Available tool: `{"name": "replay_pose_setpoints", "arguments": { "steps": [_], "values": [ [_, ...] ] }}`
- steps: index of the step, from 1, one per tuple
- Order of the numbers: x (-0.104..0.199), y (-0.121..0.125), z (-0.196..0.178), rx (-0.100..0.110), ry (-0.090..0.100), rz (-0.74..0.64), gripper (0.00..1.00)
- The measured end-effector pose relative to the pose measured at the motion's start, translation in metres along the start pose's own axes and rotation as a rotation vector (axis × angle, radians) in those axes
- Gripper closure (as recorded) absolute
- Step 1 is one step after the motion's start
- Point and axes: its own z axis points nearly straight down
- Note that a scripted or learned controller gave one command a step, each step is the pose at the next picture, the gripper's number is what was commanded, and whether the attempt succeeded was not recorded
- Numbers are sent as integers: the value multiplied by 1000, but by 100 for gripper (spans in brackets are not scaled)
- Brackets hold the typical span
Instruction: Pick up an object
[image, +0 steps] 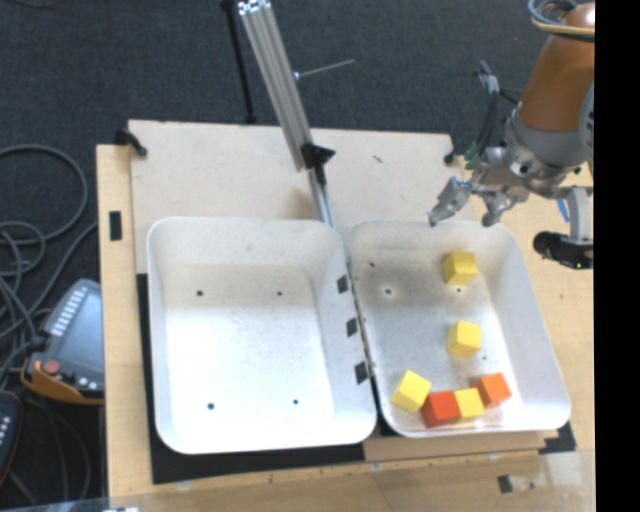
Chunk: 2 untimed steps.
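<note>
The gripper (468, 205) hangs with fingers spread and nothing between them, above the right bin's (530, 300) far rim. The nearest yellow cube (460, 267) sits just below; a good grasp needs centring over it before descending.

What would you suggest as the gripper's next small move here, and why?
Probably lower toward the yellow block nearest it. The gripper hangs open above the right bin's far rim, holding nothing, and that block sits apart from the others, so the fingers could straddle it freely.
</note>
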Motion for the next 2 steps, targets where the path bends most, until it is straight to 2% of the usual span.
{"name": "replay_pose_setpoints", "arguments": {
  "steps": [1,2],
  "values": [
    [-41,6,149,-6,-5,8,0],
    [-68,16,14,-11,-3,7,0]
  ]
}}
